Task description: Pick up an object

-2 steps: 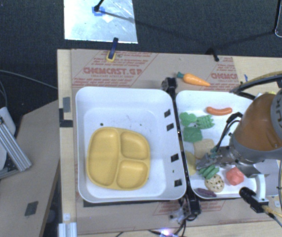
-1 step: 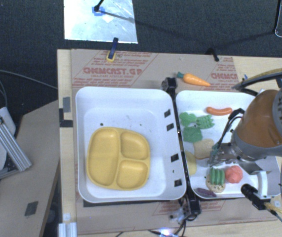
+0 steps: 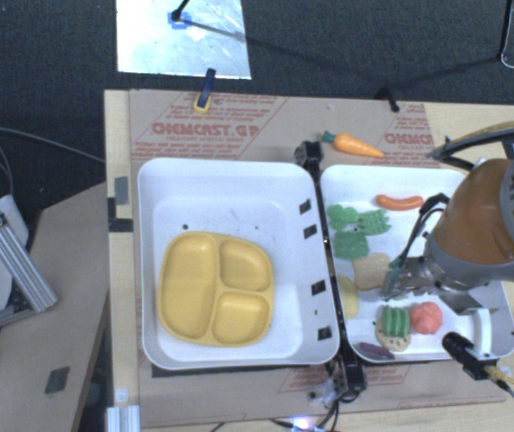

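Beside the arm lies a round, reddish-pink toy.

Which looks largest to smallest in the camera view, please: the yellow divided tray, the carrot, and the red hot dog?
1. yellow divided tray, by far
2. and 3. carrot and red hot dog look alike in size, too close to rank.

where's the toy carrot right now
The carrot lies on the cardboard bench top just beyond the far rim of the right bin, outside both bins, near the bracket where the two bins meet.
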`<state>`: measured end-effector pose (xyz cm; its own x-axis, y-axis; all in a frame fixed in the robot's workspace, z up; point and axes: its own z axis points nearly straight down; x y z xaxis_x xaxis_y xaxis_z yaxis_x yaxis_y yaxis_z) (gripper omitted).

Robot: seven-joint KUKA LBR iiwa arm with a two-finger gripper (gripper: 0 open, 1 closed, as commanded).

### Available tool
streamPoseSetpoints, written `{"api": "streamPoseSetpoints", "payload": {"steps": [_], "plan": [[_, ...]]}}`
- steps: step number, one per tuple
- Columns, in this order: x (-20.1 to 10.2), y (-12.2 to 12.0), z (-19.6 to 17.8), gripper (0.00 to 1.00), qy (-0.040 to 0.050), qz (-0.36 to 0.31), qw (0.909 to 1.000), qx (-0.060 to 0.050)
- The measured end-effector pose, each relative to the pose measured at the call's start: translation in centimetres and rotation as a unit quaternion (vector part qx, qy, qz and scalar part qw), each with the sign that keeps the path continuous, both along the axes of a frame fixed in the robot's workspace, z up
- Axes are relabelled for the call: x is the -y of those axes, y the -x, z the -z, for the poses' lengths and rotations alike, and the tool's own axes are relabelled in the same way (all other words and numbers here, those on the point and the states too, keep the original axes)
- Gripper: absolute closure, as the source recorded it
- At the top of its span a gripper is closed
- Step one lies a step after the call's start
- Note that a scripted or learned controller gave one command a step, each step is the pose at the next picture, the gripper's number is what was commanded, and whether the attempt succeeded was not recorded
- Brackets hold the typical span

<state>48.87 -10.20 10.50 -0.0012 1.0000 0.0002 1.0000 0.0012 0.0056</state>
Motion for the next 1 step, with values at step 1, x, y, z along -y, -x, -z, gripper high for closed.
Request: {"api": "streamPoseSetpoints", "payload": {"steps": [1], "plan": [[-0.01, 0.02, 0.04, 0.0, -0.0002, 0.0, 1.0, 0.0]]}}
